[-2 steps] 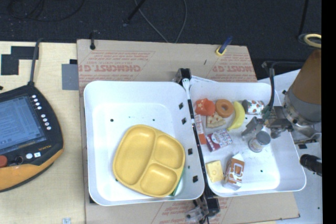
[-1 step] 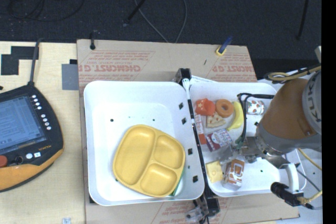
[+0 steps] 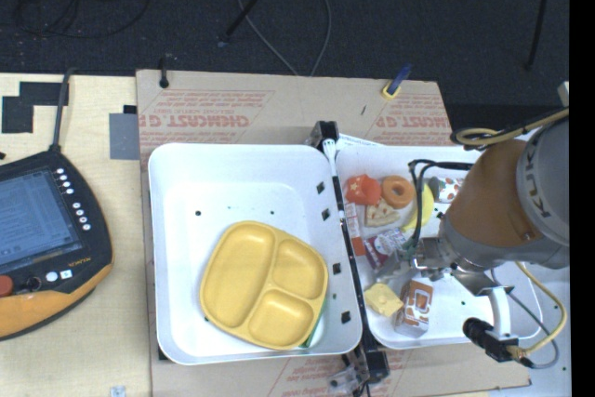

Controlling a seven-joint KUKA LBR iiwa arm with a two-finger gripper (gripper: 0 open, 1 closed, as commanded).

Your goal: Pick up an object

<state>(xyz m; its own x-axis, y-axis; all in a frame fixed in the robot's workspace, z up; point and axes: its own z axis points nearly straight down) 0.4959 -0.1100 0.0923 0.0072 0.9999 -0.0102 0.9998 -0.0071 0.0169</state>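
Looking down on the bench, we see the arm [image 3: 507, 200] reaching over the right bin [image 3: 446, 335], its gripper [image 3: 423, 260] low among the clutter near that bin's middle; we cannot tell its state. Along the bin's left side lie a red tomato-like piece [image 3: 363, 190], a ring doughnut [image 3: 399, 191], a yellow banana [image 3: 424, 205], a pale yellow block [image 3: 382, 299] and a brown packet [image 3: 416, 306] towards the near edge. A yellow divided tray [image 3: 264, 284] fills the near right part of the left bin [image 3: 186, 200].
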